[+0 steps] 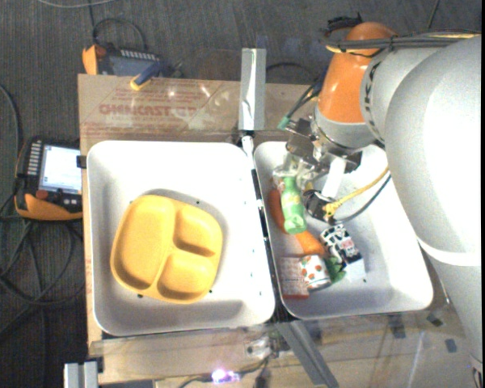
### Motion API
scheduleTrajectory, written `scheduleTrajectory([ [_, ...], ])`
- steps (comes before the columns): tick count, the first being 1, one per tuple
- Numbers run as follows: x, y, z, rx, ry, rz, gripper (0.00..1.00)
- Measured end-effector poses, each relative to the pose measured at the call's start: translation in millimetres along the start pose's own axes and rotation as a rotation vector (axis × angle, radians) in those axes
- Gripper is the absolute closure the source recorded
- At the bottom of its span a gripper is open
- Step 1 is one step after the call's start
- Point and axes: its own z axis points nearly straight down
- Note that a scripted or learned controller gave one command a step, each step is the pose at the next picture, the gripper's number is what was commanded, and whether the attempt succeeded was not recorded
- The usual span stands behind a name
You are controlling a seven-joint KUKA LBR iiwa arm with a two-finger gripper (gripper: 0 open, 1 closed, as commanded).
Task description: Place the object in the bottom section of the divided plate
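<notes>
Claw [301,176] low in right bin [404,289], over green bottle [292,207]; opening and grip can't be told. Divided plate [168,247] yellow, in left bin [105,176]. Cardboard [162,107] lettering unreadable

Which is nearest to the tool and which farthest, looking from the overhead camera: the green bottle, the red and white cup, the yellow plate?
1. Green bottle, right bin, just below the tool.
2. Red and white cup, right bin, toward its bottom edge.
3. Yellow plate, in the left bin, farthest.
</notes>
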Motion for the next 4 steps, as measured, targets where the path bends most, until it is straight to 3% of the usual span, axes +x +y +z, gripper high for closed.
scheduleTrajectory([
  [1, 41, -62, 0, -0.001, -0.002, -0.042, 1.00],
  [2, 43, -91, 1, 0.001, -0.001, 0.292, 1.00],
  [3, 103, -102, -7, -0.001, -0.003, 0.191, 1.00],
  [4, 161, -112, -7, -0.003, -0.005, -0.027, 1.00],
])
